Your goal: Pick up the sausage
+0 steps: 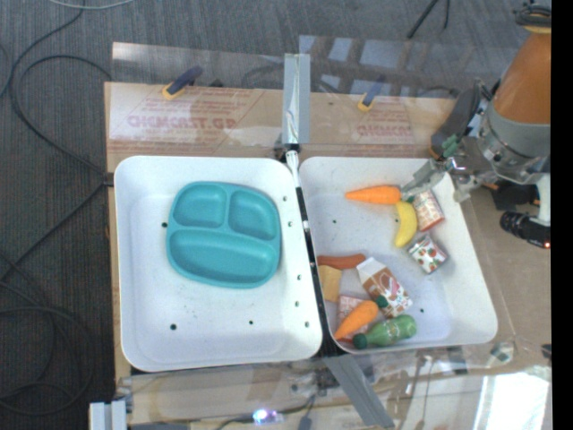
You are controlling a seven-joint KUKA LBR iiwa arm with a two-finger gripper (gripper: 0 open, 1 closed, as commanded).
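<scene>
Sitting untouched in the right bin (466, 267): the sausage (342, 262).
It's a short reddish-brown link lying flat near that bin's left wall, right above a tan cracker-looking piece (330, 283) and just left of a small carton (385, 287). The pincer (428, 179) hangs at the bin's far right corner, close to the carrot (373, 194) and banana (406, 223); can't tell how far it's spread, and nothing visible sits in it.

Bench (206, 119) bears left bin (143, 330), right bin (470, 303).
</scene>
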